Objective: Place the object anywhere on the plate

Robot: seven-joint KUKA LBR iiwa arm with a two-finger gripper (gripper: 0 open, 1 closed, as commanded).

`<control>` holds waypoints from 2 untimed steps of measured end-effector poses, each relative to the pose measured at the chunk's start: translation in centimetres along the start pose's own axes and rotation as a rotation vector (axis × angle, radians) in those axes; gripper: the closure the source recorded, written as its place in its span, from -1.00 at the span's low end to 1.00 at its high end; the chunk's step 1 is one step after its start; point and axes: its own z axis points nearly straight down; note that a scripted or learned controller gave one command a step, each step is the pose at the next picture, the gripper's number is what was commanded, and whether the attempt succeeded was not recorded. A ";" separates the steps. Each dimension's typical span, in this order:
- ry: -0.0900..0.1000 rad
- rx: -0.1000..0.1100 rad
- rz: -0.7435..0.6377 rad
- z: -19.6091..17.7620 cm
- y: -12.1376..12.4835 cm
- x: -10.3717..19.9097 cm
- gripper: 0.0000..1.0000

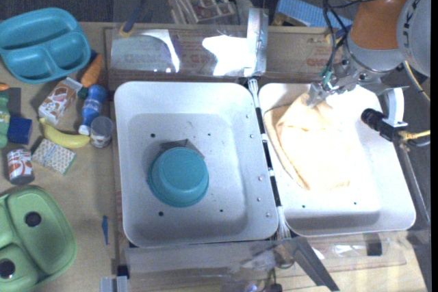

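Note:
A round teal bowl [179, 176] lies in the left bin [137, 113], a little left of its middle, with a dark scrap showing at its far edge. A pale cream plate [318, 147] fills much of the right bin [383, 215] and is washed out by bright light. My gripper [319, 95] hangs over the plate's far edge, near the back of the right bin. It is well to the right of the bowl, and I see nothing in it.
A raised rim [263, 147] divides the two bins. A black fitting [373, 118] juts over the right bin's right side. Left of the bins lie a banana [63, 135], cans, small boxes, a teal tray [42, 43] and a green tray [31, 243].

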 end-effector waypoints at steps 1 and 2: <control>0.002 0.000 -0.037 0.0 -0.9 9.4 1.00; 0.003 0.003 0.131 0.1 -3.6 13.0 1.00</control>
